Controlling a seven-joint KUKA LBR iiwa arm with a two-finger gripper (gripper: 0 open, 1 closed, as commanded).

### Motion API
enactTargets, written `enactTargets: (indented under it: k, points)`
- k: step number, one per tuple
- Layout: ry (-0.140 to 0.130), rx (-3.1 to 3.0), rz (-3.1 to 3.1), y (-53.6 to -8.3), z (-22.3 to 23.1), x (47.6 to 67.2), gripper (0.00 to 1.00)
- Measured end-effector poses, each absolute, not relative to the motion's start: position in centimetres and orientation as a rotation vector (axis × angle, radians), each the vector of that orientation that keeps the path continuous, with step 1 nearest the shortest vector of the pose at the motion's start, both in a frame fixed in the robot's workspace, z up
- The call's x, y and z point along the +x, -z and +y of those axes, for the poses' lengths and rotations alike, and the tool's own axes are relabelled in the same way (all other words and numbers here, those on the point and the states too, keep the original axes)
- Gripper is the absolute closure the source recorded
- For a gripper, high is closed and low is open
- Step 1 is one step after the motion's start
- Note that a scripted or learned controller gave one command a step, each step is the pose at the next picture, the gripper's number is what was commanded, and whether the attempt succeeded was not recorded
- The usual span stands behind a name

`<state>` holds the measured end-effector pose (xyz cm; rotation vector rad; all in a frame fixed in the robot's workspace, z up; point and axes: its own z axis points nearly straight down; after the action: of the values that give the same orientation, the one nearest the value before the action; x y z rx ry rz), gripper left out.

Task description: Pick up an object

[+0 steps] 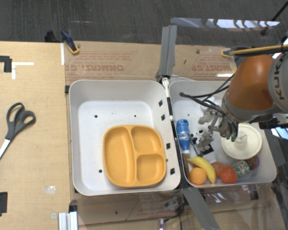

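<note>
A blue bottle (183, 131) lies in the right bin (192, 87), just left of the gripper (205, 139); I cannot tell how the gripper is set. A banana (203, 166), an orange (198, 176) and a tomato (228, 175) sit nearer than the bottle. A yellow tray (134, 155) fills the left bin (86, 128).

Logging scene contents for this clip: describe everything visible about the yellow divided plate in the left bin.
The yellow divided plate is a rounded-square tray that looks like matte plastic, moulded into three compartments: one long section on its left side and two smaller ones on its right. It lies flat and right side up on the floor of the left bin, toward the near right corner, turned slightly askew. Nothing lies in it.
</note>
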<state>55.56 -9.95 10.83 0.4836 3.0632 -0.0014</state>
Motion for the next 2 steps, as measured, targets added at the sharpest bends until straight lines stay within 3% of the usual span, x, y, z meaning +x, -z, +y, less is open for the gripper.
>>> enactTargets:
  k: [1, 2]
  points:
    - [-0.007, 0.582, 3.065, -10.7, -12.4, 59.0, 0.0]
    - [0.0, 0.513, 3.062, -10.8, -10.3, 56.8, 0.0]
